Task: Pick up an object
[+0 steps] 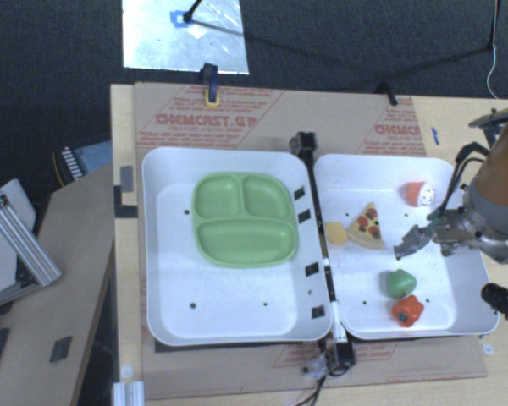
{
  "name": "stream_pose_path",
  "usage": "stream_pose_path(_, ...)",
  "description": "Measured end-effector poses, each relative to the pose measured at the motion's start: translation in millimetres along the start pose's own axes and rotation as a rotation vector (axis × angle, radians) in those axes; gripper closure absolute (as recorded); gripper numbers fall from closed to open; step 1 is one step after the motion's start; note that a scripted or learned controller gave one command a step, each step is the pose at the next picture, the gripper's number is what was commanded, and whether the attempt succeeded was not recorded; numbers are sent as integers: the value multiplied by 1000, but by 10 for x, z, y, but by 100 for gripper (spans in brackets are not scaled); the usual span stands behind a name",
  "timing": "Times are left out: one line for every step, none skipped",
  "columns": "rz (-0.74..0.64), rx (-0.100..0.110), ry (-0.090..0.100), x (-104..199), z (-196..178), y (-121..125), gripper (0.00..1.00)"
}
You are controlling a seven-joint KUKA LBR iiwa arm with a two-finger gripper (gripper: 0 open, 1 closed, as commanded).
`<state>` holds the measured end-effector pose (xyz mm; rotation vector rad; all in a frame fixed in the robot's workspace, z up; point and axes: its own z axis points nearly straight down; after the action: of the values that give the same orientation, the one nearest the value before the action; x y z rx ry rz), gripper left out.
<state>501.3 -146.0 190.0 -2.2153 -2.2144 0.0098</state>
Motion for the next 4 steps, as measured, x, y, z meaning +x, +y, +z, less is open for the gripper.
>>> stream_pose_path(-3, -12, -3, 3, -57, 30, 0)
stream_pose_path(-2, -9, -1, 34, 563, 43, 0)
stream_pose_path(-1, -10, -2, 36, 1079, 51, 0)
stream_pose_path(-3, -14, -3, 33, 948, 63, 100)
